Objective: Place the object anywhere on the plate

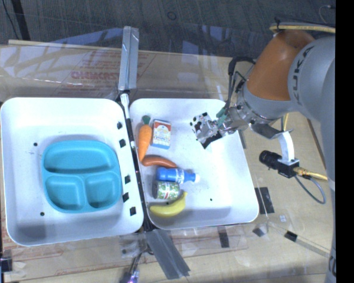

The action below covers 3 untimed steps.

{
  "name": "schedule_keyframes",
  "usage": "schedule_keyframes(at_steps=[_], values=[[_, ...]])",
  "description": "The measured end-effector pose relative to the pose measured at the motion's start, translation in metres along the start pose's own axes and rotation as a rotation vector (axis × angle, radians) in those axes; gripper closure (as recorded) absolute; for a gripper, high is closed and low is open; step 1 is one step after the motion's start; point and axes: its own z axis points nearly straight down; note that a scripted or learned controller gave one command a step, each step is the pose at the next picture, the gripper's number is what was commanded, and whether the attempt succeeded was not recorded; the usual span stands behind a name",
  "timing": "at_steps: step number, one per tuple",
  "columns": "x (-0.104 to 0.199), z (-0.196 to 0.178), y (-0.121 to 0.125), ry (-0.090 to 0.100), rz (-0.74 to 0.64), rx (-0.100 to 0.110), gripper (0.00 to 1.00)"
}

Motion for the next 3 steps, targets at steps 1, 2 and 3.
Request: schedule_keyframes(at_steps=[1, 2, 3], values=[[0.066, -0.006, 0.022, 0.001, 0.006, 0.003, 1.00], [0.164, 0.024, 0.022, 0.002, -0.276, 0.003, 1.00], [0.237, 0.024, -0.018, 0.002, -0.541, 0.004, 1.00]])
